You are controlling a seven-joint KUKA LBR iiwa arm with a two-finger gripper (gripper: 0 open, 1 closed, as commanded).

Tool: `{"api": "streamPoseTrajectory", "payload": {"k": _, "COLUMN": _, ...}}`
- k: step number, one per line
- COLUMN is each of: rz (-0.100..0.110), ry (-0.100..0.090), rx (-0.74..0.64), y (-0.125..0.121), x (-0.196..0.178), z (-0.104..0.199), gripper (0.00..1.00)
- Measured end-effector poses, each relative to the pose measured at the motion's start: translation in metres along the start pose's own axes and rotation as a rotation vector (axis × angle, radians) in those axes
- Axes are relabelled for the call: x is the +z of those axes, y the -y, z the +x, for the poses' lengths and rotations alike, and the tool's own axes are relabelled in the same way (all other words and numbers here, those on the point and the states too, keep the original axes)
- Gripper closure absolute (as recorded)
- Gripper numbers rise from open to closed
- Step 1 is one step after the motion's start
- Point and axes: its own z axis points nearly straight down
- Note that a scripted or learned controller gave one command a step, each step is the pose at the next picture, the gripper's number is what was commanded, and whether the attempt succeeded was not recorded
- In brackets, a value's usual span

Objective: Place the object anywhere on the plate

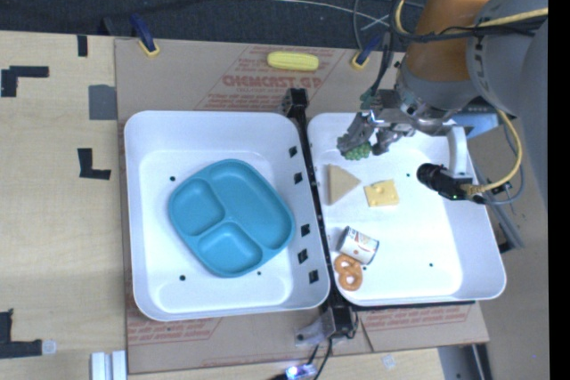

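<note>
A blue plate [230, 216] with three compartments lies in the left bin [147, 147]. My gripper [363, 142] hangs over the back left corner of the right bin [472, 262], just right of the divider between the bins. A small green object [358, 152], like a broccoli floret, sits between its fingertips, and the fingers are shut on it. The plate is well to the left of the gripper and nearer the front.
In the right bin lie a tan wedge [341, 184], a yellow cheese slice [381, 192], a small can [359, 245] and an orange ring [348, 274]. A yellow item [292, 60] rests on the cardboard behind the bins. A black part [438, 178] of the arm hangs over the right bin.
</note>
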Motion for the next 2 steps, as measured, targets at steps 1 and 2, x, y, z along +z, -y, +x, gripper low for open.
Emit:
{"api": "streamPoseTrajectory", "payload": {"k": 1, "rz": 0.002, "ry": 0.001, "rx": 0.001, "y": 0.026, "x": 0.009, "z": 0.040, "gripper": 1.00}}
{"api": "streamPoseTrajectory", "payload": {"k": 2, "rz": 0.003, "ry": 0.002, "rx": 0.001, "y": 0.054, "x": 0.014, "z": 0.080, "gripper": 1.00}}
